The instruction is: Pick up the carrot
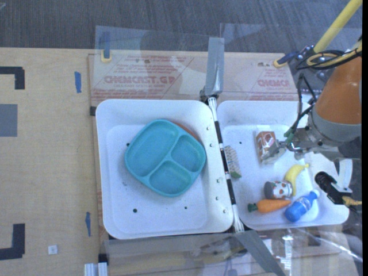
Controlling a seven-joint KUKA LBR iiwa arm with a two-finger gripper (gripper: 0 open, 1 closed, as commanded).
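The carrot point(272, 206), orange with a green stem end pointing left, lies flat near the front edge of the right bin point(244, 125). My gripper point(286, 144) hangs over the middle of that bin, right beside a brown and red snack packet point(265, 146). It is well behind the carrot and a little to its right. Nothing can be seen held in it.
A yellow banana point(296, 175), a small grey toy figure point(276, 189) and a blue bottle point(300, 207) crowd around the carrot's right end. The left bin point(115, 211) holds a teal divided plate point(165, 157). A raised divider point(221, 165) separates the bins.
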